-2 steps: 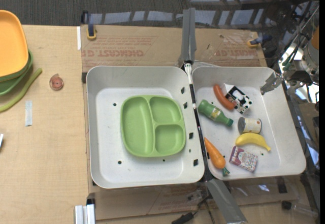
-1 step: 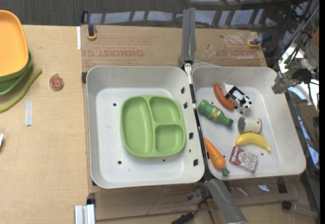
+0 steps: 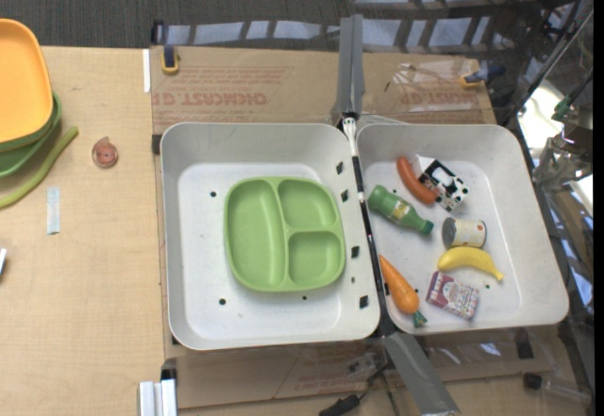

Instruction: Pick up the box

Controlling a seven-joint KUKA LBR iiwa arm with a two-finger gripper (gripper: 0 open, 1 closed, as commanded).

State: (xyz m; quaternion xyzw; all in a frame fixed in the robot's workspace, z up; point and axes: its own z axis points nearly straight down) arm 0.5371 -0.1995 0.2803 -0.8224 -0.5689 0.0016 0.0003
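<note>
Since the small pink and purple printed carton box (image 3: 453, 294) lies flat near the front of the right-hand shallow white bin (image 3: 538, 216), just below the yellow banana (image 3: 469, 261), I judge it open to a top-down grasp; the jaws' state I cannot tell.

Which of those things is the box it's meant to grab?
Look in the right-hand white bin, down at its near edge. The box lies flat just below the yellow banana and right of the orange carrot. It is the only flat, rectangular item, pinkish-purple with a printed front.
</note>
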